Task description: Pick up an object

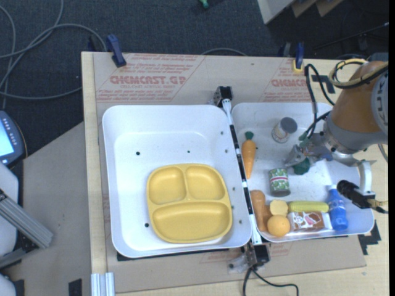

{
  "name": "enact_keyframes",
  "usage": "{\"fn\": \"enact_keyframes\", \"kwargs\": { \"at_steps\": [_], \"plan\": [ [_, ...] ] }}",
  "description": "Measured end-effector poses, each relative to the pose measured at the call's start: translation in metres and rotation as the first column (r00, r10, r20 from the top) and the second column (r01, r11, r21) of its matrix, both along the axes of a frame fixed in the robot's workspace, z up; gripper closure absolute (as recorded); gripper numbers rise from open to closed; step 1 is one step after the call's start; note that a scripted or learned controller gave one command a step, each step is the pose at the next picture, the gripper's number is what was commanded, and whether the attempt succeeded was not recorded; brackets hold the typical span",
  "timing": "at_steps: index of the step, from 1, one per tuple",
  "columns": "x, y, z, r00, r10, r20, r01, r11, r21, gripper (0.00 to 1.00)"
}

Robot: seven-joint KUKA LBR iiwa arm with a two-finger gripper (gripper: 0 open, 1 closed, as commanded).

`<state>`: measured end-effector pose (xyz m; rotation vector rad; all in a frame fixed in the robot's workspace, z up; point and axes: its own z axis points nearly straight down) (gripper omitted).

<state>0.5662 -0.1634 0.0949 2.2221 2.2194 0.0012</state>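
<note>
The right bin (265, 113) holds several small items. An orange carrot (248, 156) lies along its left wall, and a grey can (284, 129) stands near the back. In the middle is a green-labelled tin (279, 181). Along the front lie a brown sausage-like roll (259, 205), an orange fruit (278, 226), a yellow banana (308, 207), a red-and-white packet (307, 221) and a blue bottle (337, 211). My gripper (299, 160) is low in this bin, right of the tin, directly over a small teal-green thing (302, 168) that it partly hides.
The left bin (123, 128) holds a yellow divided plate (188, 202). The arm (358, 113) comes in over the right bin's right side, with black cables looping above it. Blue clamps (115, 49) grip the board's back edge.
</note>
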Motion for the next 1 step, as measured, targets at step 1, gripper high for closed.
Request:
{"fn": "enact_keyframes", "kwargs": {
  "at_steps": [1],
  "plan": [
    [-0.0025, 0.0912, 0.0955, 1.000, 0.010, 0.007, -0.010, 1.000, 0.002, 1.00]
  ]
}}
